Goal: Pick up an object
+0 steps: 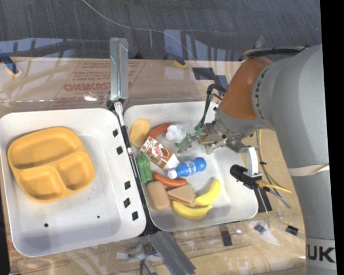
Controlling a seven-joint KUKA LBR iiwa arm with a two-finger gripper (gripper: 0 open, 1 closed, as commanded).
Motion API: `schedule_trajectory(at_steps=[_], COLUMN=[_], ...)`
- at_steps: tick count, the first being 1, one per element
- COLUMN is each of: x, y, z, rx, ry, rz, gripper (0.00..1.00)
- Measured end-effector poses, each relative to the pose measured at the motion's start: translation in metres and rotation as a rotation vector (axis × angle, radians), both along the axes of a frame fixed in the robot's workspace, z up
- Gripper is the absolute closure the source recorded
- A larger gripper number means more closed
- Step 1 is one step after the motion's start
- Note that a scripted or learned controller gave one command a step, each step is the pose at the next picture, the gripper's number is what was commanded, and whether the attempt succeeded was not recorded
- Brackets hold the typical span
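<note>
Two white bins sit side by side on the bench. The left bin (pixel 26 230) holds a yellow divided tray (pixel 50 163) toward its upper left. The right bin (pixel 237 208) holds a heap of toy food: a banana (pixel 198 199) at the lower edge, a bread slice (pixel 181 194) touching it, a small bottle with a blue cap (pixel 188 167), a carton (pixel 158 152), a sausage (pixel 159 131) and a crumpled white piece (pixel 175 132). The grey arm (pixel 287 115) reaches in from the right, its orange band (pixel 239 95) above the wrist. The gripper (pixel 196 137) is low over the right bin, just beside the white piece.
</note>
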State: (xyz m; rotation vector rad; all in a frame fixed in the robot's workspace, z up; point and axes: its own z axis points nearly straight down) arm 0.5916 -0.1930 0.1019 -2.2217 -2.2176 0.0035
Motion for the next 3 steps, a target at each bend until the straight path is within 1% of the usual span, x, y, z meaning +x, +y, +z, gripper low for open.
schedule_trajectory(at_steps=[1, 2, 3], x=[0.066, 0.007, 0.007], y=[0.036, 0.101, 0.100], z=[-0.010, -0.010, -0.001], rx=[0.001, 0.002, 0.001], ry=[-0.002, 0.000, 0.001], rz=[0.100, 0.165, 0.167], gripper=[0.00, 0.00, 1.00])
